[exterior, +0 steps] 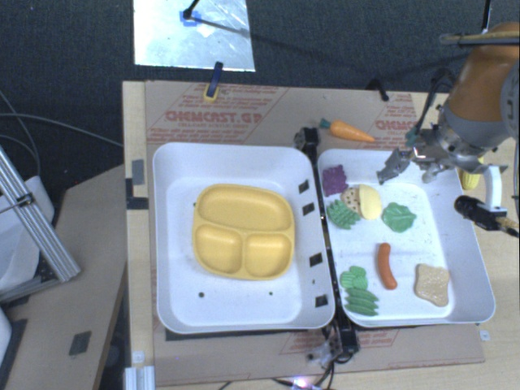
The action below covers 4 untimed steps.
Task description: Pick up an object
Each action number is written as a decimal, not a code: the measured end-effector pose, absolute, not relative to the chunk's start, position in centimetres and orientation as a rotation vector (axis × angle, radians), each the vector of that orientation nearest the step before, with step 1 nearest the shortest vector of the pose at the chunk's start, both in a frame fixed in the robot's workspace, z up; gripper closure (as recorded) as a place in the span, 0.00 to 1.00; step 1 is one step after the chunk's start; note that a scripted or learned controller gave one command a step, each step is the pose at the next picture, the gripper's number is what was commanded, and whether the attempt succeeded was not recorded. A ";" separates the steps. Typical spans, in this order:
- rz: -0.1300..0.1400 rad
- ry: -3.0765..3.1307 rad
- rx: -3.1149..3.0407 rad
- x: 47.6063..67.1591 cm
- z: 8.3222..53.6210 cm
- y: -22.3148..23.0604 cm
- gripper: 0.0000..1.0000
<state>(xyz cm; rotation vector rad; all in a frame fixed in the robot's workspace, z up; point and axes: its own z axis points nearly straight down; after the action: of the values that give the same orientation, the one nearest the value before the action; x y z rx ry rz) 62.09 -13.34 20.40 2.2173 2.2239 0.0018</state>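
Note:
My gripper point(410, 169) hovers over the far end of the right bin point(463, 242), open with nothing between its fingers. Just in front of it lie a purple grape bunch point(334, 179), a pale yellow piece point(370, 201) against a speckled cookie point(351, 197), a green leafy piece point(342, 216) and a green leaf point(398, 217). Nearer the front lie a red-orange sausage point(386, 266), a tan bread slice point(431, 283) and green pea pods point(357, 289).
The left bin point(175, 218) holds a yellow divided plate point(244, 231). An orange carrot point(348, 131) lies on the cardboard behind the bins. A black divider point(318, 218) with clips runs between the bins. Metal framing point(32, 218) stands at far left.

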 end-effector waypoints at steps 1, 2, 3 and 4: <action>-0.007 2.221 2.229 59.6 7.8 -17.9 0.00; -0.002 2.223 2.222 56.1 8.4 -17.1 0.00; 0.000 2.228 2.220 52.2 8.4 -13.0 0.00; 0.004 2.221 2.219 52.4 9.5 -13.3 1.00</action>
<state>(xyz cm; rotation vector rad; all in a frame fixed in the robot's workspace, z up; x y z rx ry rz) 52.42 -13.28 9.49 2.2187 2.2209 0.0036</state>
